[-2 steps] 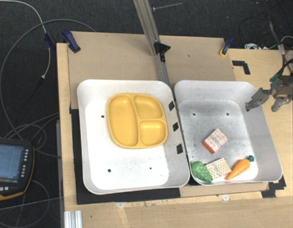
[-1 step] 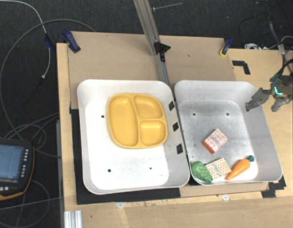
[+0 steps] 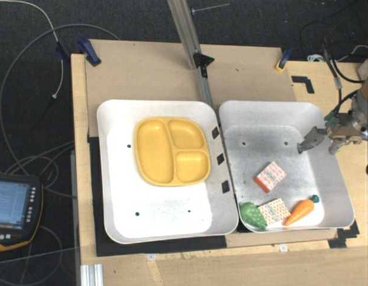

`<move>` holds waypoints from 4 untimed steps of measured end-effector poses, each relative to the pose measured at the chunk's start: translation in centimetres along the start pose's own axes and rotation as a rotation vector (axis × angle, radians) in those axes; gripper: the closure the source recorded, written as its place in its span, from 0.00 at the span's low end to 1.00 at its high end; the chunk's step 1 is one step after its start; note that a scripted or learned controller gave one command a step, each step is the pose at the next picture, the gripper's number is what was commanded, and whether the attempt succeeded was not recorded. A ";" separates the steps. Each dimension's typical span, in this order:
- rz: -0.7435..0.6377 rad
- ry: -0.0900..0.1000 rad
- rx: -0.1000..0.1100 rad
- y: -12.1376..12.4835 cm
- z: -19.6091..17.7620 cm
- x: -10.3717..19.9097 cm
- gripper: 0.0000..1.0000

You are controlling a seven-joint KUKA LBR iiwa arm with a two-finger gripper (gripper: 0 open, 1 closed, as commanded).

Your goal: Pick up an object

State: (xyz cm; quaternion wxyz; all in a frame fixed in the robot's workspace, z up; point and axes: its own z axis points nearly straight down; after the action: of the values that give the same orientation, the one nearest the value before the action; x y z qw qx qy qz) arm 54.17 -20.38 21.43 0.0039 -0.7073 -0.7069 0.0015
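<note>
My gripper (image 3: 322, 144) hangs over the right edge of the right bin (image 3: 255, 115), fingers spread open and nothing between them. Below and to its left, a small red-and-white box (image 3: 271, 176) lies in the middle of that bin. Along the bin's front edge sit a green vegetable toy (image 3: 252, 214), a patterned cracker box (image 3: 274, 210) and an orange carrot (image 3: 300, 211), close together. The gripper is well apart from all of them.
The left bin (image 3: 115, 177) holds a yellow divided plate (image 3: 172, 151). A metal post (image 3: 184, 22) rises behind the gap between the bins. Blue clamps (image 3: 88, 51) sit at the bench's back corners. A tablet (image 3: 14, 204) lies off the bench at left.
</note>
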 end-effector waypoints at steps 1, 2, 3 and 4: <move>-0.001 0.001 0.000 0.0 6.3 0.4 0.00; 0.001 -0.002 -0.007 0.1 11.4 0.4 0.00; -0.001 -0.003 -0.012 0.2 10.0 0.4 1.00; -0.003 -0.006 -0.016 0.7 3.8 1.1 1.00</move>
State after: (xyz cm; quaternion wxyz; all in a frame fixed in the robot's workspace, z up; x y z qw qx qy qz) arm 54.86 -19.29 17.61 -0.0036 -0.7063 -0.7079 -0.0020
